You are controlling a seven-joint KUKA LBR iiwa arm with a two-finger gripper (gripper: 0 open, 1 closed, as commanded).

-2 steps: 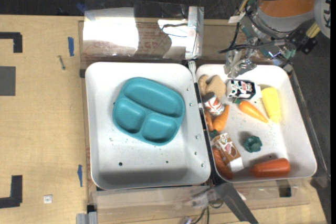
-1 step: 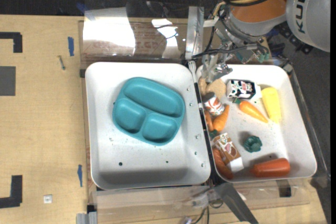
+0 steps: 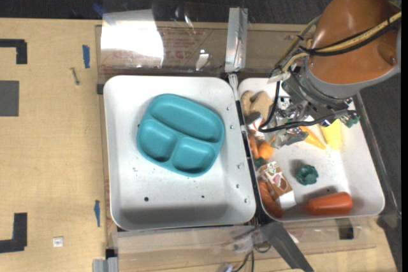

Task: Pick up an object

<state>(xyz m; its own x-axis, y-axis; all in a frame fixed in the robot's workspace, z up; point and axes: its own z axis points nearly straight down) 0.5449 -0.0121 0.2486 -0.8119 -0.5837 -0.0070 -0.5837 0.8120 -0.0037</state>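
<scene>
My gripper [image 3: 288, 129] hangs low over the back part of the right bin [image 3: 373, 185], beneath the grey wrist and orange band of the arm. Right beside it lie a tan lump [image 3: 258, 102], a small orange piece [image 3: 260, 150] and a yellow and orange piece [image 3: 326, 136]. Further forward in the same bin are a dark green object [image 3: 306, 174], a red-orange sausage shape [image 3: 329, 202] and a printed packet [image 3: 275, 180]. The arm hides whatever lies directly under it.
The left bin [image 3: 121, 188] carries a teal divided plate [image 3: 180, 134]. A ridge [image 3: 245, 150] separates the two bins. Clear plastic sheeting [image 3: 166, 41] stands behind the bins, and the wooden bench [image 3: 44, 137] stretches to the left.
</scene>
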